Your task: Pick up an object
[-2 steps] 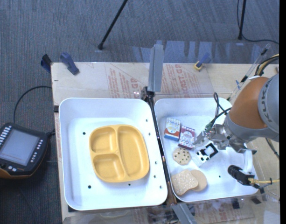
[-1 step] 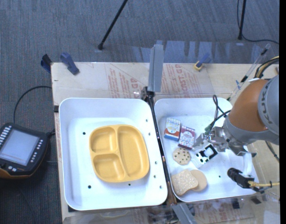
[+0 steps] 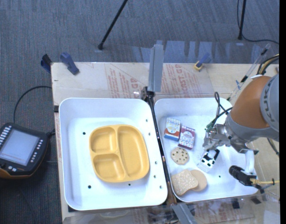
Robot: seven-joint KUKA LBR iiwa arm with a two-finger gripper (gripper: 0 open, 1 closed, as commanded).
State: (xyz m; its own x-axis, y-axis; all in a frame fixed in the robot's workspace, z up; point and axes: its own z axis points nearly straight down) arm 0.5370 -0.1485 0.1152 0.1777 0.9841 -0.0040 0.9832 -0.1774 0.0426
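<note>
Where the arm point(image 3: 253, 107) reaches in over the right edge of the right bin point(image 3: 189, 101), the gripper point(image 3: 212, 142) sits above the bin's right half, roughly midway between its far and near edges. Whether the gripper is released or clenched cannot be told from this view.

A small black-and-white patterned block point(image 3: 208, 159) lies on the bin floor just on the near side of the gripper. The gripper's lower end meets the block's upper end in the view. Whether the two touch cannot be told, and the block is not seen to be grasped.

Other contents of the right bin:
- A blue-and-white carton point(image 3: 172, 128) and a red carton point(image 3: 187, 136) lie side by side near the bin's centre, toward its left edge.
- A round cookie point(image 3: 180, 156) lies just on the near side of the cartons.
- A bread slice point(image 3: 184, 182) lies by the near edge, touching a round tan piece point(image 3: 200, 178) on its right.

A yellow divided plate point(image 3: 118, 153) rests flat at the centre of the left bin point(image 3: 73, 125). The two bins stand side by side, their inner edges adjacent.
</note>
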